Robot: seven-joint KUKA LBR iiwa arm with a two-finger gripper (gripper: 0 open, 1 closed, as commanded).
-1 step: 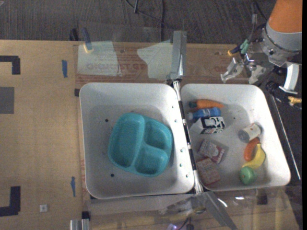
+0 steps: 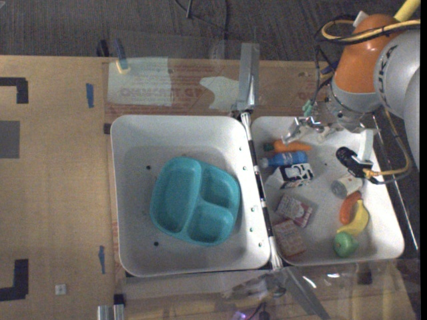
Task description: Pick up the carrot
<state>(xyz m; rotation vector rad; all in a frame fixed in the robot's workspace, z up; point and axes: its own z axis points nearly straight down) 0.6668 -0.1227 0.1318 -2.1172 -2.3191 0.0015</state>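
Seen from above, the counter [image 2: 60, 179] bears two shallow white bins side by side. The left bin [image 2: 130, 245] holds a teal divided plate [image 2: 195, 200], lying a little askew near its middle. The right bin [image 2: 387, 242] holds a scatter of small things. The carrot [image 2: 291, 146] lies in the bin's upper left part, close to the wall shared with the left bin, its orange body pointing roughly left to right. Just below it, and nearly parallel, lies a blue bottle [image 2: 284, 159], and below that a small black-and-white carton [image 2: 297, 173]. Two flat reddish packets [image 2: 294, 209] [image 2: 289, 238] sit further down the same side. On the bin's right side are a small white cylinder [image 2: 345, 186], an orange-red tapered piece [image 2: 349, 207], a banana [image 2: 357, 220] touching it, and a green apple [image 2: 343, 244] at the banana's lower end. The grey arm with its orange band [image 2: 360, 52] reaches in from the right, and the gripper [image 2: 305, 129] hangs right over the carrot's right end; whether it is open or closed cannot be told from this angle, nor whether it touches the carrot.
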